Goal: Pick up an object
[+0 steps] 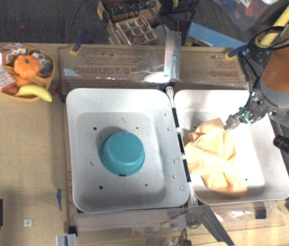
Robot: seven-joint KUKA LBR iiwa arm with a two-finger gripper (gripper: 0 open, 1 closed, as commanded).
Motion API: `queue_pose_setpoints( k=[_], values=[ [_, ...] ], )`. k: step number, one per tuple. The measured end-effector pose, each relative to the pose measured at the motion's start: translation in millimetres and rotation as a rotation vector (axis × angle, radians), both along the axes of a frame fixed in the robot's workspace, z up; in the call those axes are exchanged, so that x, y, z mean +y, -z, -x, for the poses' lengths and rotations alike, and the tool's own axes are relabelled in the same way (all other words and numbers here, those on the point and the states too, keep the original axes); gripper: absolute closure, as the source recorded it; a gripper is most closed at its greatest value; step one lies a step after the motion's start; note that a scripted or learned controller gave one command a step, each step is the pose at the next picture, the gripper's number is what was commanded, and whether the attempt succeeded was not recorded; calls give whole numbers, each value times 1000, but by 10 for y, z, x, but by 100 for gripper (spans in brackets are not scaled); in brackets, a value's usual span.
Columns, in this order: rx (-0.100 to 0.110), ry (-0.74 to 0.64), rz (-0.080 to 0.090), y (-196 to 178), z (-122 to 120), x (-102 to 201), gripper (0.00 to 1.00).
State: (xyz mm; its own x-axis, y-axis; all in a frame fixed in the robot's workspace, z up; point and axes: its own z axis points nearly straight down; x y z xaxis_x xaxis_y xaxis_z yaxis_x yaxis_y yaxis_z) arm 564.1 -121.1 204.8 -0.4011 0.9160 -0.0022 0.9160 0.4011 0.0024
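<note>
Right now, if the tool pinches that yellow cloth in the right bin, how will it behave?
The yellow cloth lies crumpled in soft folds, so it is probably floppy and would drape. It looks light. Being bunched, it may unfold and trail from the tool.

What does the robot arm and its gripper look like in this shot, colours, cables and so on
The arm is a rounded grey body with a broad orange band above the wrist. Dark cables loop along its upper side, and a yellow tube runs off toward the top right corner. The gripper is small and slim, dark metal with greenish and light parts near the tip, too small to make out further.
</note>
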Motion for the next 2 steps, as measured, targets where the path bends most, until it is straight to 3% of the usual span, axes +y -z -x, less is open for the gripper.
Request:
queue_pose_setpoints(
  k=[1,2],
  values=[
    [0,0,0,1,1,-1,0],
    [-5,-167,1,1076,47,-258,0]
  ],
)
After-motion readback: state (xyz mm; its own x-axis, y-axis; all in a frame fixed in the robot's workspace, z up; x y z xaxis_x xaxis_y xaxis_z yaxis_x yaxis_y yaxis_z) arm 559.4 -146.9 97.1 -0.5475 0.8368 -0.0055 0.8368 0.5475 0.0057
